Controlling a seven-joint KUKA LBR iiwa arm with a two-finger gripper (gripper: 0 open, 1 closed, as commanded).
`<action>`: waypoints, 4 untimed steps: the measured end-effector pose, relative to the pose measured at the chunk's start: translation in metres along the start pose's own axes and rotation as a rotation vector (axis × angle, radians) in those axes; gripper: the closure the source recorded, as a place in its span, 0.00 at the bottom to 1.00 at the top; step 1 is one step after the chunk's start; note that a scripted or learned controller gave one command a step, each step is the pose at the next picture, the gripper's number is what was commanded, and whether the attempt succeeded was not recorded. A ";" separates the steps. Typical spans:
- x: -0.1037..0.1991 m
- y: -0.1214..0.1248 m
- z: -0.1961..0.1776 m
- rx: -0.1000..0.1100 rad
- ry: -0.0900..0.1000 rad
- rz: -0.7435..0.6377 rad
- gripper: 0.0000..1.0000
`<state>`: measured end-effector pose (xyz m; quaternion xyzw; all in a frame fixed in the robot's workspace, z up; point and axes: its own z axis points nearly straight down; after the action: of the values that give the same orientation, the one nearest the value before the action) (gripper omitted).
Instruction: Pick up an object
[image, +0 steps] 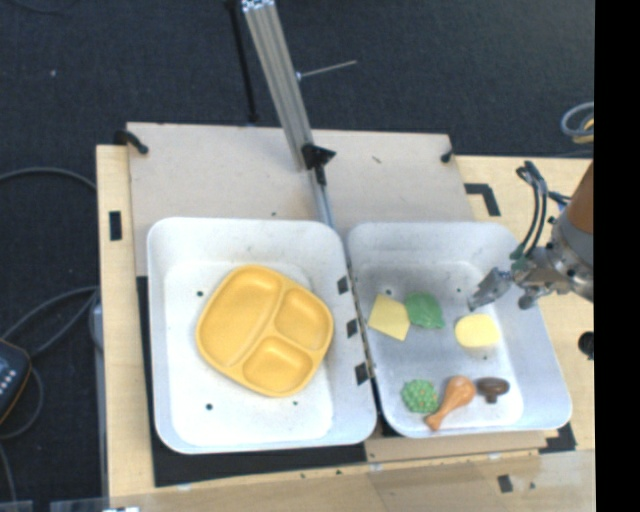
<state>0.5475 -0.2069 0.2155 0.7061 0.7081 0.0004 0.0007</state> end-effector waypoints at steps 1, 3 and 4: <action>0.000 0.000 0.000 0.000 0.000 0.000 0.00; 0.009 -0.012 0.109 0.002 -0.002 0.003 0.00; 0.007 -0.009 0.111 -0.004 -0.003 0.004 0.00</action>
<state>0.5383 -0.1997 0.1044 0.7075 0.7067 0.0008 0.0032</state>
